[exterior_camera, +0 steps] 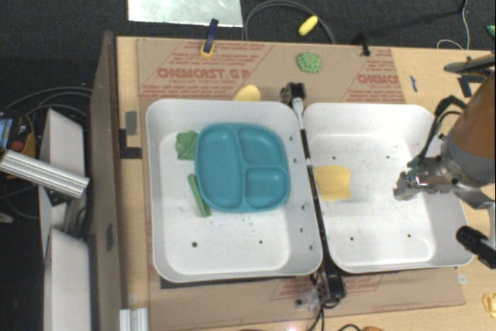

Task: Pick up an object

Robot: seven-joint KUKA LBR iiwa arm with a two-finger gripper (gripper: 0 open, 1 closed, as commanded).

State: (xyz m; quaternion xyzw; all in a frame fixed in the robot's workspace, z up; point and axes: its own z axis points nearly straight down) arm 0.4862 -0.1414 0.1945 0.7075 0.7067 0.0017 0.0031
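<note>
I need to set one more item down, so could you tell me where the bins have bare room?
Right bin: bare floor between the yellow piece and the gripper, plus its front. Left bin: only the front strip; the blue tray crowds the rest.

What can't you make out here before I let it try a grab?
- Tool: too small and blurred in the camera view to tell open from shut.
- Green leaf and green stick: partly hidden under the blue plate.
- Yellow item: too blurred to identify.
</note>
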